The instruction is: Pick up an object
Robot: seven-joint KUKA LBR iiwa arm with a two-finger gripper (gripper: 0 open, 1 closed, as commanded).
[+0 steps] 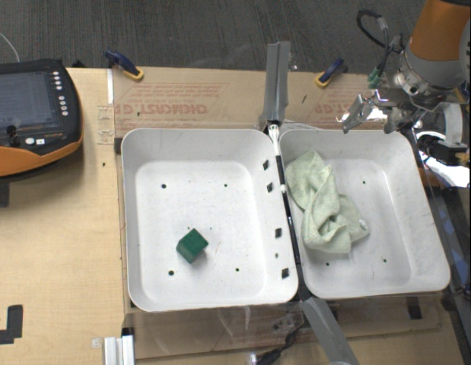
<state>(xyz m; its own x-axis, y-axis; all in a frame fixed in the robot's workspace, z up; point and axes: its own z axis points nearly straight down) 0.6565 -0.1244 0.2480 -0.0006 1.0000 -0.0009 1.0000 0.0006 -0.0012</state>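
Observation:
A small dark green cube (192, 245) lies in the left bin (136, 204), toward its near side. A crumpled pale green cloth (323, 201) rests in the right bin (418, 226), against its left wall. My gripper (372, 117) hangs above the far rim of the right bin, up and to the right of the cloth. Its fingers (351, 119) are spread open with nothing between them. The grey arm with its orange band (440, 21) rises from the gripper toward the top right corner.
A teach pendant (30, 116) sits on the bench at far left. Two clamps (125, 65) (330, 71) pin a cardboard sheet (189, 105) behind the bins. A grey upright bracket (277, 82) stands at the bins' shared far corner. Cables (448, 158) hang beside the right bin.

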